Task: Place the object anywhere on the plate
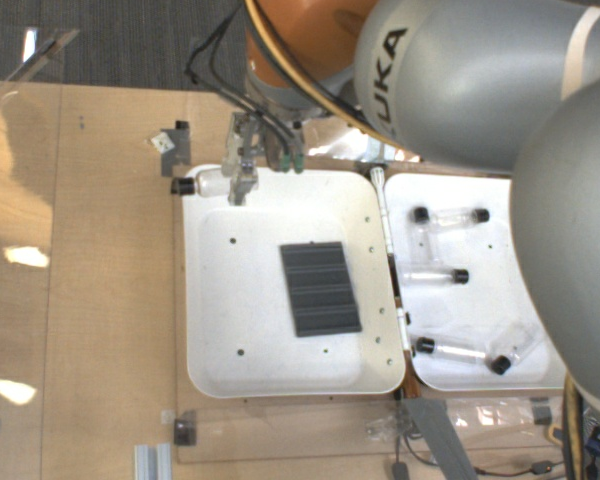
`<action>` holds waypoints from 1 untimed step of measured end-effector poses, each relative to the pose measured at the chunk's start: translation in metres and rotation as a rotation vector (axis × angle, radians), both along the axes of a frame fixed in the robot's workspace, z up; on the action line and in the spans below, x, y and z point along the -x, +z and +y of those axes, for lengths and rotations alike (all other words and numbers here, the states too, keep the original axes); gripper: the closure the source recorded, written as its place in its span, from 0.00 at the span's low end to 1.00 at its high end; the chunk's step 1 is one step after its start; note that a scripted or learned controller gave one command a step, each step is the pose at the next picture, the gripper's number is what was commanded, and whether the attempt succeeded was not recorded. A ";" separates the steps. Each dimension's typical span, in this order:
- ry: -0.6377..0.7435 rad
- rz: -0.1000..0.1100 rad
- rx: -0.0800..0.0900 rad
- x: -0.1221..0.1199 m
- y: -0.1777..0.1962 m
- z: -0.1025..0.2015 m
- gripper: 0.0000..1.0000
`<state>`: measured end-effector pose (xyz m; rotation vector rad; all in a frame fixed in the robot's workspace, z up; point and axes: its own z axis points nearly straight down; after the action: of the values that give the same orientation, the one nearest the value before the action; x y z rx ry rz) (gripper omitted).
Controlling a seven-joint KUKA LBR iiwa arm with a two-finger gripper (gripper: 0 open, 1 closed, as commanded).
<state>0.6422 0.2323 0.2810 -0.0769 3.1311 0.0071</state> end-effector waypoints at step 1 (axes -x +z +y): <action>-0.428 0.003 -0.001 -0.026 0.117 0.001 1.00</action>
<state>0.6685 0.2337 0.3984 0.5903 3.0782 0.0060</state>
